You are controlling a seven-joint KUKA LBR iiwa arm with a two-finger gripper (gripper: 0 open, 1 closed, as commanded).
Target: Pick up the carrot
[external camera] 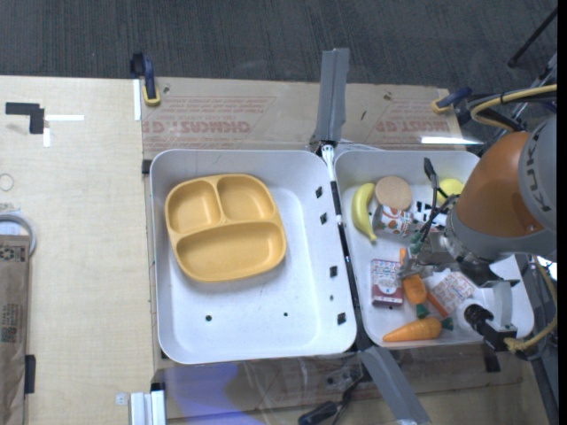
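The carrot lies on its side at the near edge of the right bin, its pointed end toward the left and its stub toward the right, close to the bin's front wall. Just above it sit a smaller orange piece and a small red-and-white carton, which lies flat beside the divider between the bins. Farther back in the same bin a banana curves along the left wall, next to a cup-like container with a tan lid, and something yellow shows partly behind the arm. The arm, with its orange band, reaches in from the right and covers much of the bin's right half; the gripper hangs over the middle of the bin, above the small orange piece and apart from the carrot, which rests free on the bin floor. Whether the gripper is spread or closed I cannot tell, since its end is lost among dark parts and clutter. The left bin holds a yellow divided plate in its back-left area. Both bins stand on the counter, a pale wooden surface.
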